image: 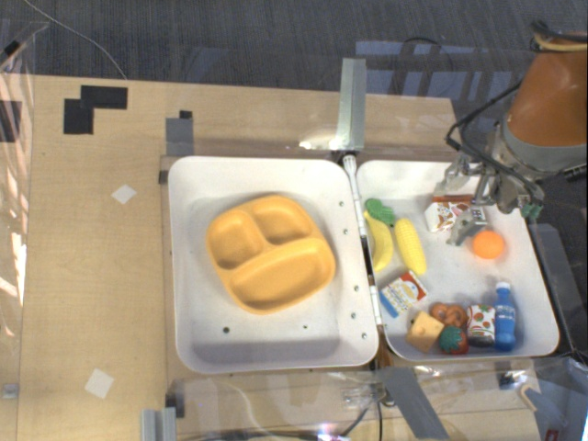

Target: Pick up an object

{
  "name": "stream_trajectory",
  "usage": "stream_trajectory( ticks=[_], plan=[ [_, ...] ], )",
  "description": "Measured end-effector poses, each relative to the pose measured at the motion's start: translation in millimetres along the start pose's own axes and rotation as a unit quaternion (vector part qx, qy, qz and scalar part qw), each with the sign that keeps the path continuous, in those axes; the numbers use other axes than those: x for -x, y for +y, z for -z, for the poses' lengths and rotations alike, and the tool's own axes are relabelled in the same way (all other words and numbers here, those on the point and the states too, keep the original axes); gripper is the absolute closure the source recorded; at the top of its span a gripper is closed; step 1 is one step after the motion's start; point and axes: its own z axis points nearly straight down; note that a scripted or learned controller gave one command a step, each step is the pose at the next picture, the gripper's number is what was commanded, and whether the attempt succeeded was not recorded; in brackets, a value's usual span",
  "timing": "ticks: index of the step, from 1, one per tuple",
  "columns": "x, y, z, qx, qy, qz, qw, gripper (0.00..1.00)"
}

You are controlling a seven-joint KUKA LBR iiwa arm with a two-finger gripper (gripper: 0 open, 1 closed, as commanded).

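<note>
Tool (470, 217) | state unclear (fingers blurred) | orange ball (489, 244) just beside, right bin (542, 274).

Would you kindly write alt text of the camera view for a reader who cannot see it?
A grey arm's two-finger gripper hangs over the right white bin, near a small white carton and an orange ball, among other toy foods. The left white bin holds a yellow divided plastic plate.

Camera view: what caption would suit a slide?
Arm's gripper hovers beside an orange ball in the toy-filled right bin; yellow tray in the left.
</note>
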Motion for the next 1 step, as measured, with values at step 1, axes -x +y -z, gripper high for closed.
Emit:
stream_trajectory(
  ticks=[1],
  plan=[
    [2.7,52.8,-65.1,0.001,0.002,-0.153,0.9883,0.00]
  ],
)
